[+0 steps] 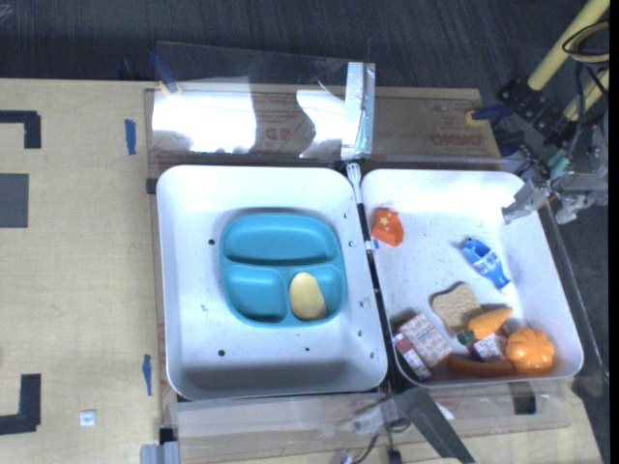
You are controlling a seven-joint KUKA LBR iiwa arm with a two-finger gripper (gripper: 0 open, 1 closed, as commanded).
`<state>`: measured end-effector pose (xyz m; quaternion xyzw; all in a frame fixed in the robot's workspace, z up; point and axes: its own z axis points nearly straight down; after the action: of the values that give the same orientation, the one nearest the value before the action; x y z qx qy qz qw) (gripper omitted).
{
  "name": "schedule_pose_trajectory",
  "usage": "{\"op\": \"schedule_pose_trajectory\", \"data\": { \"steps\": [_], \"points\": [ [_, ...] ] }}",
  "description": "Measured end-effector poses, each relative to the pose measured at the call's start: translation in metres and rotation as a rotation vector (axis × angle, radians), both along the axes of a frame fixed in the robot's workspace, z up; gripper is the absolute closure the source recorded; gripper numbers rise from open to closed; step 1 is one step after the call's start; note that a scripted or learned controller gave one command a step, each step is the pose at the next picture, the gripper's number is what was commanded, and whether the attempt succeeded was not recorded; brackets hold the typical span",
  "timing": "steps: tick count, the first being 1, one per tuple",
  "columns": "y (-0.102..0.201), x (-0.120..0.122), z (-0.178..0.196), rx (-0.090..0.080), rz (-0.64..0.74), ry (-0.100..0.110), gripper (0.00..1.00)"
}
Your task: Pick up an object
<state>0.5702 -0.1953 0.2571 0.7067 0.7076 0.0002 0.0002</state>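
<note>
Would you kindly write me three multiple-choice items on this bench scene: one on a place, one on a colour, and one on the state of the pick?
1. Where does the yellow lemon-like piece lie?
A. In the blue tray's lower right compartment
B. On the right bin's floor
C. On the bench outside both bins

2. What colour is the divided tray in the left bin?
A. Red
B. Blue
C. Green

3. How does the pick stand?
A. An object hangs lifted above the left bin
B. The pumpkin sits in the tray
C. The objects lie in the bins

Key: 1 A, it sits inside that compartment. 2 B, the tray is plainly blue. 3 C, the gripper is at the right bin's upper right rim, and the small pumpkin rests on that bin's floor.
</note>
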Motion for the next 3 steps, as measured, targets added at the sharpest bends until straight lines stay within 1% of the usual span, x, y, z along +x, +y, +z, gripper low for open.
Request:
{"op": "schedule_pose_trajectory", "data": {
  "steps": [1,2,3],
  "points": [
    [-0.010,0.007,-0.160,0.014,-0.175,0.008,0.00],
    [0.000,-0.008,-0.167,0.000,-0.156,-0.010,0.00],
    [0.012,-0.029,-0.168,-0.002,-0.129,-0.011,0.00]
  ]
}}
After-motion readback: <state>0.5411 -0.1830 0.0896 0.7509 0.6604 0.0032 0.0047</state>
